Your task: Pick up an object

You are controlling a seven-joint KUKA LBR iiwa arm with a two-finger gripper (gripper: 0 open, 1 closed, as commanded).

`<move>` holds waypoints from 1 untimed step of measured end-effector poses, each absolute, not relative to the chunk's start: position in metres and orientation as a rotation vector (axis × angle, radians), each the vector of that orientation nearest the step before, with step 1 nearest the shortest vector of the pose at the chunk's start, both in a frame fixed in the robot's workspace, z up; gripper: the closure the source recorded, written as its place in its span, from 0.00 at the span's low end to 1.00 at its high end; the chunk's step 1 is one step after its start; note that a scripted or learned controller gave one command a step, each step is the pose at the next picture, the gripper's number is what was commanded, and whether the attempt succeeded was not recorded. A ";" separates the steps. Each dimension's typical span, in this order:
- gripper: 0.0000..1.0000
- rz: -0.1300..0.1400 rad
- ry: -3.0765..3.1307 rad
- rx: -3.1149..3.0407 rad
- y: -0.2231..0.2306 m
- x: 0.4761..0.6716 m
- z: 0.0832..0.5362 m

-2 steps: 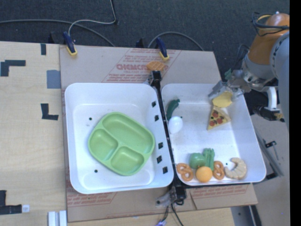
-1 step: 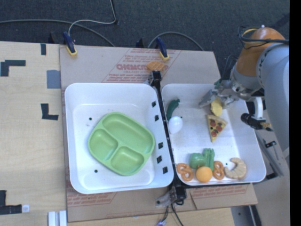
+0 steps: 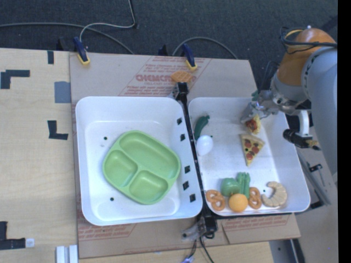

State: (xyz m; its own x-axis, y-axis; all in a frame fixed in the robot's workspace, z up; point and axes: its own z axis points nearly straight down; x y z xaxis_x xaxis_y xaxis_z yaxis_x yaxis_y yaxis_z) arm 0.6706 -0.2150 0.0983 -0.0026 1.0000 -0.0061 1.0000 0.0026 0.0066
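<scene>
1. Gripper [image 3: 253,114] of the grey arm sits low over the right bin's [image 3: 285,171] upper right part; a small pizza slice [image 3: 253,125] shows between its fingers, so it is clamped on that piece.
2. The held slice is a small reddish-tan wedge, its long axis roughly vertical in the frame, its lower end toward the near side of the bin.
3. A second pizza slice [image 3: 250,147] lies flat just below it, a triangle with its crust edge at the top and its tip pointing toward the near rim.
4. Along the near edge lie two orange pretzels [image 3: 215,199], a round orange ball [image 3: 238,203], a green leafy piece [image 3: 236,184] and a pale curved croissant [image 3: 276,195].
5. Near the divider rest a dark green vegetable [image 3: 201,124] and a smooth white egg [image 3: 204,145].
6. The left bin [image 3: 88,114] bears a glossy lime-green divided plate [image 3: 141,166] with rounded corners.
</scene>
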 end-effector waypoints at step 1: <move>1.00 0.003 2.223 2.217 -0.174 0.669 0.191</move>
State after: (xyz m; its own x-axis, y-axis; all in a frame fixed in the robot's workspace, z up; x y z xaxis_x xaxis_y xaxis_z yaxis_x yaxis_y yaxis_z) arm 0.6694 -0.1743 0.1906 -0.0025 1.0000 -0.0004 1.0000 0.0025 0.0030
